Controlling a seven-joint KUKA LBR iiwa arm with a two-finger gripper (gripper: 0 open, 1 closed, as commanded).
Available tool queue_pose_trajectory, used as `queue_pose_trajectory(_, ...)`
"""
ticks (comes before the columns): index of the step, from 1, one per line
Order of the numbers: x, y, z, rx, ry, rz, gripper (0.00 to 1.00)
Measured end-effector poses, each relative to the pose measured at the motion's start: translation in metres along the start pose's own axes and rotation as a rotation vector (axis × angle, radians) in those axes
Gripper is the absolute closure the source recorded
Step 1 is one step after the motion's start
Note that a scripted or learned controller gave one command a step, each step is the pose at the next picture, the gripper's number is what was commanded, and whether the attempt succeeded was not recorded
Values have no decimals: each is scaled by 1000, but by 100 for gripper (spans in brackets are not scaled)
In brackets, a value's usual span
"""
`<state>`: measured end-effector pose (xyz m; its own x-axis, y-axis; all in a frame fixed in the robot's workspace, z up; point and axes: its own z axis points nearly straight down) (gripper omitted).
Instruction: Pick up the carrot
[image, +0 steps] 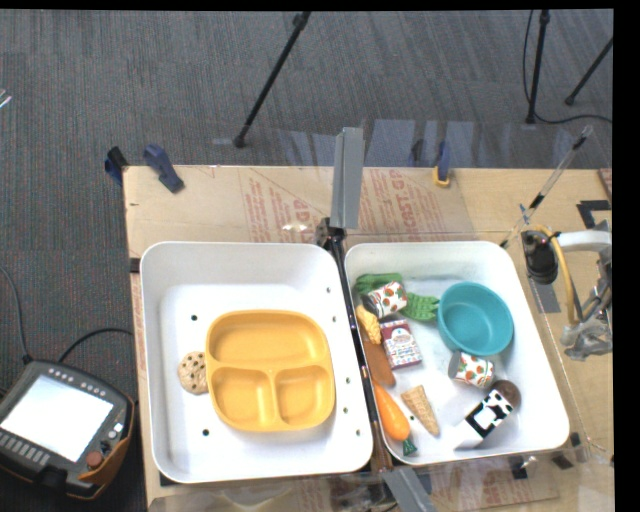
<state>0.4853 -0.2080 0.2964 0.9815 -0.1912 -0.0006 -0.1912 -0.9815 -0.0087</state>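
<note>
Smooth tapered carrot (393, 412) lies at the right bin's (540, 330) front left, beside a ridged cone (422, 408); glossy yellow tray (270, 368) fills the left bin; pincer state: cannot tell

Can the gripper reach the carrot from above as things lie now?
Probably yes, though tightly. The carrot lies uncovered in the right bin, but it rests against the bin's left wall, and the ice cream cone lies close beside it, leaving little room for fingers.
</note>
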Motion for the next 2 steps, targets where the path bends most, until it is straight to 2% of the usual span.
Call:
queue_pose_trajectory(1, 0, -1, 0, 1, -1, -2, 0)
queue_pose_trajectory(2, 5, 0, 205, 3, -15, 49, 0)
